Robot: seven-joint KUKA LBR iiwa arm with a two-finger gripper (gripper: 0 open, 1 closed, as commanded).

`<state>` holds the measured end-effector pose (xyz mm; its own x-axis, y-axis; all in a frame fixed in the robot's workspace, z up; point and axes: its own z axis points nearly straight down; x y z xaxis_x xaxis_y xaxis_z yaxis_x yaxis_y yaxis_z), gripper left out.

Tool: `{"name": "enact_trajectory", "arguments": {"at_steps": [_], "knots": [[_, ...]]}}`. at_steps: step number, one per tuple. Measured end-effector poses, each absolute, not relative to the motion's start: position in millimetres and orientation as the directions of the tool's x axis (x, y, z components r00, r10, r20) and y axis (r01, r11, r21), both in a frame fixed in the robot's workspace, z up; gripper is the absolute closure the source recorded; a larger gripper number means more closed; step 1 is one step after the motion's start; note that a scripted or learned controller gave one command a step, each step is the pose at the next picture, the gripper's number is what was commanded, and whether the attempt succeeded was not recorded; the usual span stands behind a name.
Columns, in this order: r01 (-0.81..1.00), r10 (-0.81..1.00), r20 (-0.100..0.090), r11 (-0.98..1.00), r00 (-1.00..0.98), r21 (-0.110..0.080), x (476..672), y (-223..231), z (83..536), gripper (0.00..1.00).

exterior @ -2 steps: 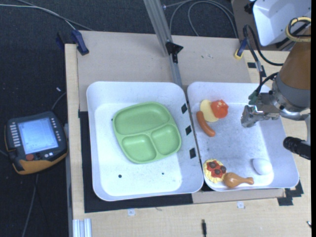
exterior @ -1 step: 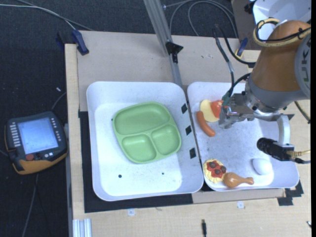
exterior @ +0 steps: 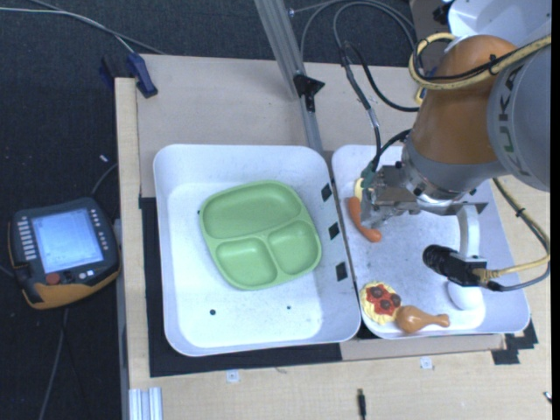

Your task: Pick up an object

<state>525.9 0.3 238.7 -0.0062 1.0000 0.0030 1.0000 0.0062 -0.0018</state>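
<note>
Where arm bends over right bin, pincer beside carrot.

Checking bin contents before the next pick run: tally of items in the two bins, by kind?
Green divided plate, left bin: 1
Orange carrot, right bin beside the claw: 1
Pizza slice, right bin near edge: 1
Chicken drumstick, touching the pizza: 1
Yellow item partly hidden by the claw: 1, kind unclear
Total: 5

Gripper fingertips obscured by wrist
</note>
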Motion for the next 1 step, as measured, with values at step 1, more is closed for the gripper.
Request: {"name": "enact_trajectory", "arguments": {"at_steps": [1], "knots": [[1.000,1.000,0.002,0.008,-0.008,0.001,539.6,60.2,234.1,1.00]]}}
